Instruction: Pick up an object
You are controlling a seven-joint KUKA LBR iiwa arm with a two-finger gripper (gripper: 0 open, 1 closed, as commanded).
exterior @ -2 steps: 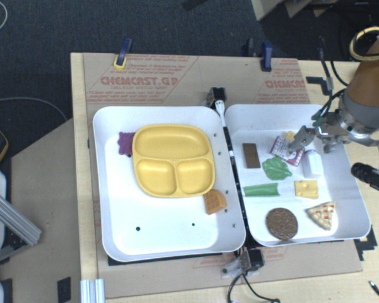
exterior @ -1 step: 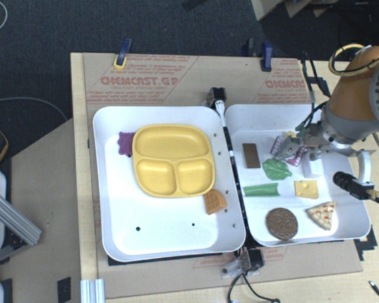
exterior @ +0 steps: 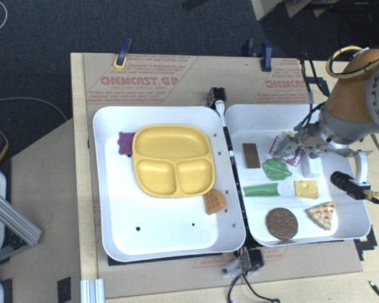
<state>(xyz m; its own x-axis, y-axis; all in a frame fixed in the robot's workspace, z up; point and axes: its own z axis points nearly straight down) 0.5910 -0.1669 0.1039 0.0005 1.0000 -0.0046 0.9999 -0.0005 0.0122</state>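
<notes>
A: How many bins?
B: Two white bins, the left bin [exterior: 114,232] and the right bin [exterior: 360,223].
A: And plates?
B: One yellow plate [exterior: 174,160], with one purple piece [exterior: 125,142] at its nine o'clock.
A: Food in the right bin?
B: One brown cookie [exterior: 282,223], one pizza slice [exterior: 322,215], one cheese cube [exterior: 306,189].

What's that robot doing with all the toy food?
The arm reaches into the right bin, trying to pick something up. Its hand is low over the toys near the green leaf; nothing shows between its fingers. Cheese, pizza and a cookie lie nearby. The left bin holds a yellow tray.
</notes>
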